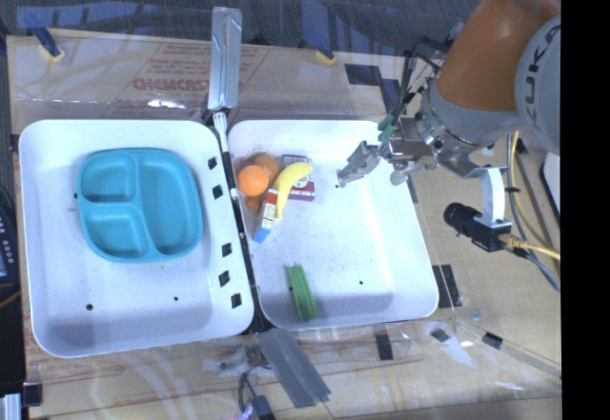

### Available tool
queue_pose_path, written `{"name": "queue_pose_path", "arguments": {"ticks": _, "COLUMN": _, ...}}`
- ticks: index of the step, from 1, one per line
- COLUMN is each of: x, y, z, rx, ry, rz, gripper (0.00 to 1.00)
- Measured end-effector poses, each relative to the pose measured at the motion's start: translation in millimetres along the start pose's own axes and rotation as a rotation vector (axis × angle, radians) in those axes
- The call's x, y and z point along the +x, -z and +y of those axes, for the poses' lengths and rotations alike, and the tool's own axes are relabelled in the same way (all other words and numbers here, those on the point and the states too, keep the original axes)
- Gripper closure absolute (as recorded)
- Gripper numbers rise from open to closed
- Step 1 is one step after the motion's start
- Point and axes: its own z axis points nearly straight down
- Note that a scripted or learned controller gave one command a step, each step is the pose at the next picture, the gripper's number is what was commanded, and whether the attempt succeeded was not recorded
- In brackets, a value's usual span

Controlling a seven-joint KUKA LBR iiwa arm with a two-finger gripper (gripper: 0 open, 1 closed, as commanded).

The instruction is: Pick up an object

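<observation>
Green block (301,291) lies nr right bin's (405,247) front wall, well apart from gripper (355,168), whose fingers look spread w/ nothing between, prob. poised to descend.

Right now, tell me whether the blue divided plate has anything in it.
Empty. The blue divided plate lies flat in the left bin, and all three compartments show bare blue bottoms.

A robotics lab: taped bench (496,313), white bins (38,218), cabling (534,247).
</observation>
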Motion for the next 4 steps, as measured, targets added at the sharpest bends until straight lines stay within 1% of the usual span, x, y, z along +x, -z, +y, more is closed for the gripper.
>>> {"name": "queue_pose_path", "arguments": {"ticks": 1, "x": 26.0, "y": -121.7, "z": -67.1, "rx": 0.004, "ry": 0.010, "rz": 0.002, "gripper": 0.00}}
{"name": "queue_pose_path", "arguments": {"ticks": 2, "x": 44.1, "y": -188.7, "z": -16.6, "rx": 0.001, "ry": -0.229, "rz": 0.001, "gripper": 0.00}}
{"name": "queue_pose_path", "arguments": {"ticks": 3, "x": 44.3, "y": -198.6, "z": -64.6, "rx": -0.003, "ry": -0.121, "rz": 0.004, "gripper": 0.00}}
{"name": "queue_pose_path", "arguments": {"ticks": 4, "x": 43.3, "y": -190.1, "z": -63.7, "rx": -0.002, "ry": -0.115, "rz": 0.002, "gripper": 1.00}}
